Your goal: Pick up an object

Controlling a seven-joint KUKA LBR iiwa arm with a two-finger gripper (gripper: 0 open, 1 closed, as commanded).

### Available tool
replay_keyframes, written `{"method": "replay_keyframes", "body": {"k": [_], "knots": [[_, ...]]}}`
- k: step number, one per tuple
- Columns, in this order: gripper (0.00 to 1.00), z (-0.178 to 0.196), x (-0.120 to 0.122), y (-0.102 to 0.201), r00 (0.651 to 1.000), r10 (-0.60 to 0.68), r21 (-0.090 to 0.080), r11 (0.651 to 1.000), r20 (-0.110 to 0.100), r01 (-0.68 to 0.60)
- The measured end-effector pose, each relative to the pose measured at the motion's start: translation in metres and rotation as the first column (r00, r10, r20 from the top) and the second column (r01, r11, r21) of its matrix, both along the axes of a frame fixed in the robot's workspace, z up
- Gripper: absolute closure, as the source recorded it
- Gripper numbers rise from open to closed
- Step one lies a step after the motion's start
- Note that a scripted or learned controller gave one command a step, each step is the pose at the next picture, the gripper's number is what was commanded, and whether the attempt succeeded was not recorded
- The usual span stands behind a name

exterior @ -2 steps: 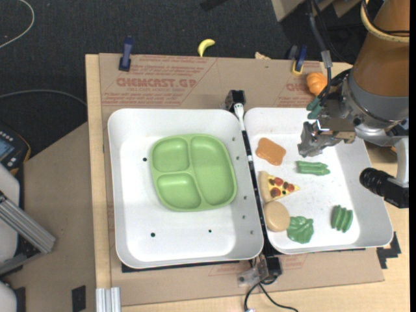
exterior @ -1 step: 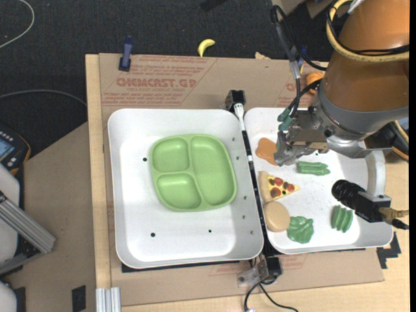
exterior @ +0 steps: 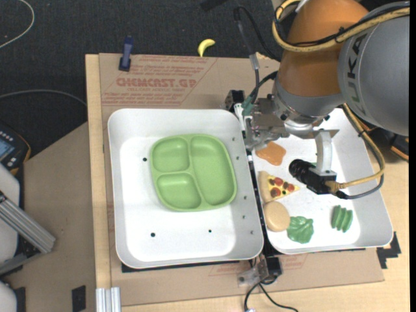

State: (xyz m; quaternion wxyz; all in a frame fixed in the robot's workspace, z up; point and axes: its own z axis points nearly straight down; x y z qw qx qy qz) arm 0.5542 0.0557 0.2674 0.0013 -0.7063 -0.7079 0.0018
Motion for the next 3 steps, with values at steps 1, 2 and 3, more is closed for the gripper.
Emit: {"method": "replay_keyframes", "body": {"k": [1, 2, 3], "knots": [[1.0, 0.084, -0.058, -0.049, 1.0, -0.008, 0.0, 1.0, 0.012, 0.008], [1.0, 0.044, -0.057, -0.076, 1.0, -0.006, 0.001, 1.0, -0.001, 0.006], [1.0, -0.02, -0.074, -0.023, 1.0, 0.002, 0.003, 1.0, -0.005, -0.002]]}}
